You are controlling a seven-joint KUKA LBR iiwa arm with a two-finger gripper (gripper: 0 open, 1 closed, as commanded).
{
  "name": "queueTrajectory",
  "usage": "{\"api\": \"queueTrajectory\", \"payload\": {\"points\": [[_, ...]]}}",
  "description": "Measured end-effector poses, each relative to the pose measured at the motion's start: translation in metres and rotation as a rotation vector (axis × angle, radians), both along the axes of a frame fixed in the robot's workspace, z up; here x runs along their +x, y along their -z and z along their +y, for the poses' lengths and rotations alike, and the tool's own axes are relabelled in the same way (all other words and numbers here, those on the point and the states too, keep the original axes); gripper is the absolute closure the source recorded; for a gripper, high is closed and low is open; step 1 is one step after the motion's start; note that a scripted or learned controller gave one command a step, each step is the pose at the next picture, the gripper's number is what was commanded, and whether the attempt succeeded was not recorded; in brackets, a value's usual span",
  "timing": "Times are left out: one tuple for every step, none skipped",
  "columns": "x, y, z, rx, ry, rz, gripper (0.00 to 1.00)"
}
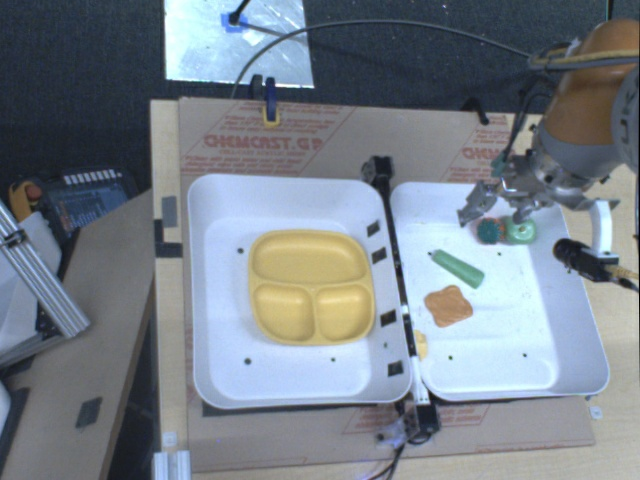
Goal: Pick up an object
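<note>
Right now my gripper (497, 208) hangs with its fingers spread over the far end of the right bin (570, 368), just above a small teal ball (489, 231) and a green ring (521, 232). Both look light and smooth; I judge the ball may roll, so I'd pinch across its middle.

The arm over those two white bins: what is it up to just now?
The grey and orange arm reaches into the right bin; its gripper hovers close above two small green pieces. A green stick and an orange piece lie nearer the middle. The left bin holds a yellow tray.
</note>
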State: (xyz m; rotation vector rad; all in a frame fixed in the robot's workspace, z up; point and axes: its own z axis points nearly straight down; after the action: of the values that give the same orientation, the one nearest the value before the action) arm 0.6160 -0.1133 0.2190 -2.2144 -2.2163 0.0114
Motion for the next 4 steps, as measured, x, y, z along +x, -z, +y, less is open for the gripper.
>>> {"api": "queueTrajectory", "payload": {"points": [[0.003,-0.007,0.0,-0.001,-0.002,-0.012,0.0],[0.012,0.045,-0.002,-0.001,-0.001,-0.009,0.0],[0.017,0.106,0.002,-0.001,-0.003,-0.009,0.0],[0.017,0.136,0.003,-0.001,-0.001,-0.01,0.0]]}}
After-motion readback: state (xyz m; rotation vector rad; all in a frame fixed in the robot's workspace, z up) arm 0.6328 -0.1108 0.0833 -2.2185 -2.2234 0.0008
